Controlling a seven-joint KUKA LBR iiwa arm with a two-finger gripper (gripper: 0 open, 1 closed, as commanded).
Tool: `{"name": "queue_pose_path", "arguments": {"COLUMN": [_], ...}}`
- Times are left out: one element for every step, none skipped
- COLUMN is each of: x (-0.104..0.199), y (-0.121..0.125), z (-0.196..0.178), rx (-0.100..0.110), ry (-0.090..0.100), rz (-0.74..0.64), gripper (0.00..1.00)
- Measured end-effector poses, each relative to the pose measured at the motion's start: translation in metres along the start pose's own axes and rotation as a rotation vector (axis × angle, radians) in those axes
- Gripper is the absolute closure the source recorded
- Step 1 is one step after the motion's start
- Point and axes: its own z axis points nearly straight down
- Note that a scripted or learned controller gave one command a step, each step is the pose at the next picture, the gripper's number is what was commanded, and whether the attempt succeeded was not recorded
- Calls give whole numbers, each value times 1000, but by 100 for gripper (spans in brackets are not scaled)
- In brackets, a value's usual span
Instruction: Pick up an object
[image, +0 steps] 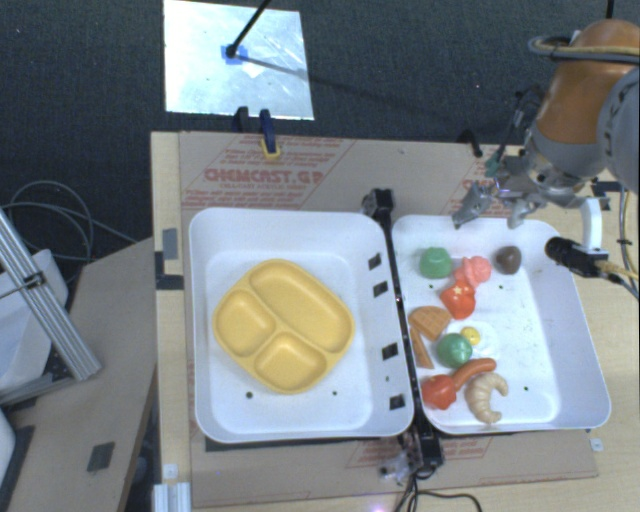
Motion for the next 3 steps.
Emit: {"name": "queue_pose_path", "arguments": {"x": [-11, -12, 56], "y": [-20, -18, -30], "z": [124, 111, 31], "rx": [5, -4, -6], "ry": [1, 0, 2], "rz": [0, -2, -7], "gripper": [0, 100, 100]}}
